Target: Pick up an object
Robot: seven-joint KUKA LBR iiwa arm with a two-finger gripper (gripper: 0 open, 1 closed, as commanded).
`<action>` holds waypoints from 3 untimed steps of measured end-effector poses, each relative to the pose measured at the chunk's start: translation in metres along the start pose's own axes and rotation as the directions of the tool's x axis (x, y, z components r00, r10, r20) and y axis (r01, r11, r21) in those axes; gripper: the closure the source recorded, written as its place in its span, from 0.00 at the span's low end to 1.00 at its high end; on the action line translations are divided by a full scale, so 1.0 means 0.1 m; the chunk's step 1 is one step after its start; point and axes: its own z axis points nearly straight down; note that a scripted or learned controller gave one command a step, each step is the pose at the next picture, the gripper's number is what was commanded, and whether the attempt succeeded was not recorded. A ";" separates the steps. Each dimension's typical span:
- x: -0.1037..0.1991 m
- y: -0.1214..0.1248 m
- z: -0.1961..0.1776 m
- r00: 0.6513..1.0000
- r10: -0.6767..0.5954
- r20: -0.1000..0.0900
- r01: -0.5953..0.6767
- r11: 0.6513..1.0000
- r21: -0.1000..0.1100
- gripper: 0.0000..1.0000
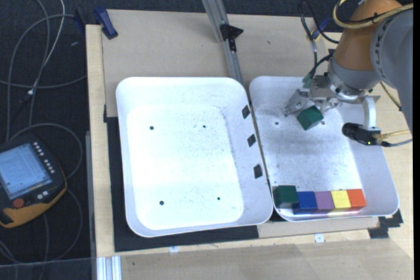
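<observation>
- Camera view gives you the tool [310,106] over the upper part of the right bin [328,160], w/ a dark green block [310,118] right beneath it.
- Tool state: looks clamped on the green block, which sits between the finger tips and seems raised off the bin floor; my read, not certain at this res.
- Arm [367,42] reaches in from the right w/ wrist pointing down, probably so the fingers close from above.
- Row of blocks [319,199] (green, blue, purple, yellow, orange) lies along the right bin's near wall, well apart from the tool.
- Left bin [180,154] sits beside it on the surface [164,42].
- Green block looks roughly cubic, no clear long axis; it hangs tilted, one corner pointing down-left.
</observation>
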 end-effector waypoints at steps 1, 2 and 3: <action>-0.01 0.02 -0.11 1.000 0.000 0.000 0.000 1.000 -0.005 1.00; 0.00 0.02 -0.11 1.000 0.001 0.000 -0.001 1.000 -0.004 0.00; 0.38 -0.46 0.02 1.000 0.000 -0.002 0.000 1.000 0.004 0.00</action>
